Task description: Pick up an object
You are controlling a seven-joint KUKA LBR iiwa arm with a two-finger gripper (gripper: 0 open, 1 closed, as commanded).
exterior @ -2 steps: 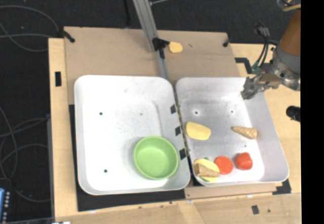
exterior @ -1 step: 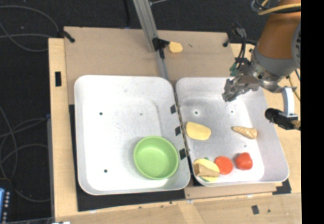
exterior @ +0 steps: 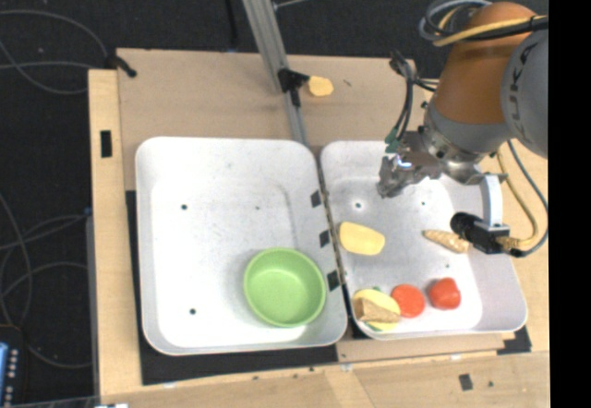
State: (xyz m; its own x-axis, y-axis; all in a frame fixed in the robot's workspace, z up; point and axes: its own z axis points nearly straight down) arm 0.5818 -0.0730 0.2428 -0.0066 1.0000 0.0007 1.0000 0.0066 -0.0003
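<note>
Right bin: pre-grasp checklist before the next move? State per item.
1. Gripper over the right bin, above its far part: ok.
2. Nothing between the fingers: cannot tell.
3. Nearest target, yellow piece, lying apart from other items: ok.
4. Two red items graspable separately: cannot tell, they sit close.
5. Green bowl in the left bin, out of the path: ok.
</note>
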